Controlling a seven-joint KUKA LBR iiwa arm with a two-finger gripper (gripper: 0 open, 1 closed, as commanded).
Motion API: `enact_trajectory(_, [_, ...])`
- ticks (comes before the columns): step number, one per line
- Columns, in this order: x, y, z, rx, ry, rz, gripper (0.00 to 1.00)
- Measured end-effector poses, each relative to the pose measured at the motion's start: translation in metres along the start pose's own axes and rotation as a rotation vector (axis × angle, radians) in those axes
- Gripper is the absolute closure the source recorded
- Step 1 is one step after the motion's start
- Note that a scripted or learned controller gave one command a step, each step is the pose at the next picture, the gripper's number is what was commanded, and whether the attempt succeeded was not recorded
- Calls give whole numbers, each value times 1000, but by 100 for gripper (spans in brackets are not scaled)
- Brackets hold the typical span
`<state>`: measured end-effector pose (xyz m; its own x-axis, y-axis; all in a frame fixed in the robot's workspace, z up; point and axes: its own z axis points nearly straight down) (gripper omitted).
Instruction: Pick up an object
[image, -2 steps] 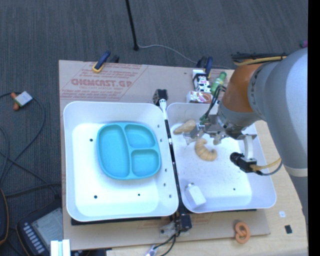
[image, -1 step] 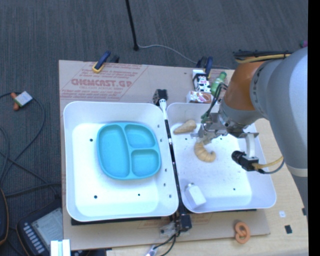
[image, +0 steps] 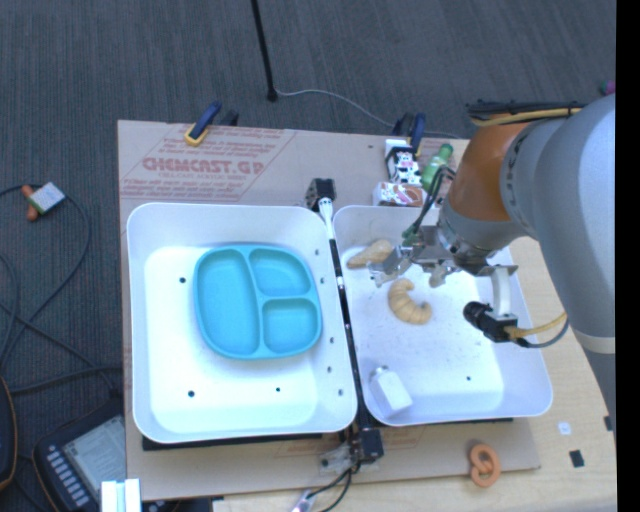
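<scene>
White plastic formed the right bin (image: 520, 395), and the pincer (image: 420, 268) hung low inside its upper part, above and between two tan pieces. One croissant (image: 409, 302) lay just below the pincer, and a second pastry (image: 369, 254) lay to its left, near the wall between the bins. I could not tell if the fingers were apart or together, and nothing was visibly held. To my judgement, the step in hand was the descent to a grasp, with the croissant as the likely target. The next move called for fingers on both sides of its curved body, then a closing and a straight lift.

A white block (image: 390, 388) rested at the lower left corner, well apart. The left bin (image: 160, 400) carried a blue tray (image: 256, 301). The near pastry and the dividing wall could hinder the left finger.
</scene>
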<state>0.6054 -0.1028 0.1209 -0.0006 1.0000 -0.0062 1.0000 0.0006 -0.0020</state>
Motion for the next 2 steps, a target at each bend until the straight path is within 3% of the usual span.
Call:
enact_trajectory(1, [1,-43,31,-17,0,1,0])
enact_trajectory(2, [1,-44,23,-14,1,1,100])
